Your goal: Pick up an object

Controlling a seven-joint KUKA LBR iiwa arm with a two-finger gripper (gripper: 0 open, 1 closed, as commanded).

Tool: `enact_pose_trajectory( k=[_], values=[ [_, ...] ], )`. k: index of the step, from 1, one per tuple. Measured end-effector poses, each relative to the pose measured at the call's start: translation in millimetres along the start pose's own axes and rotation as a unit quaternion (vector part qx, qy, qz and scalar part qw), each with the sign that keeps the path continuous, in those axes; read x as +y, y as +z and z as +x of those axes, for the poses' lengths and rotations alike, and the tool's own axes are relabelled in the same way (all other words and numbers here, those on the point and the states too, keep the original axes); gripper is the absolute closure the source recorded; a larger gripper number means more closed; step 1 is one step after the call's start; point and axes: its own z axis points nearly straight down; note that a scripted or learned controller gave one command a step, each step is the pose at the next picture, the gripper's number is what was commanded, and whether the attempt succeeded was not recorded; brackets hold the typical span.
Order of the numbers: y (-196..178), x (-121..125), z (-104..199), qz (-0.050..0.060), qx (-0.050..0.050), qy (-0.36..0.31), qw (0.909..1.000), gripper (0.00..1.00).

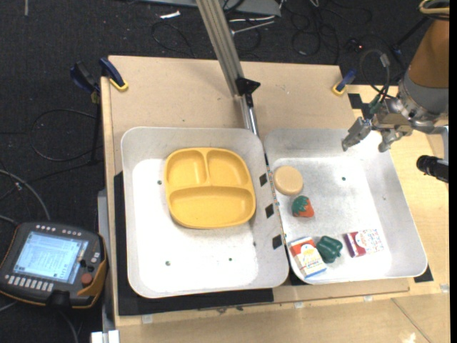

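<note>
Two bins: shallow white ones side by side on the bench, left bin [143,263] and right bin [400,234].
Left bin: just a yellow divided plate [210,188] with three compartments, sitting a bit toward the far half.
Right bin: all the small stuff is here, mostly along the left and near side.
Tan disc [288,179]: round, close to the wall shared with the other bin.
Strawberry toy [303,206]: red with a green top, just beside the disc on the near side.
Small carton [308,256]: orange and white, near the front left corner.
Green piece [329,247]: dark green, touching the carton's right side.
Red-white packet [365,243]: flat, just right of the green piece.
Gripper [370,138]: over the far right corner of the right bin, fingers spread apart with nothing between them, well apart from every object.
Arm [428,70]: comes in from the right, orange band above the wrist.
Pendant [50,263]: sits off the bench at the left, screen lit.
</note>
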Motion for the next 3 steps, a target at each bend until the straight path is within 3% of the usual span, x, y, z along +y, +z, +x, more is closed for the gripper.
enact_pose_trajectory(
  k=[1, 3],
  values=[
    [0.0, 0.0, -0.1, 0.000, 0.000, 0.000, 1.0000, 0.00],
    [100.6, -2.5, -11.1, 0.001, 0.000, 0.001, 1.0000, 0.00]
  ],
)
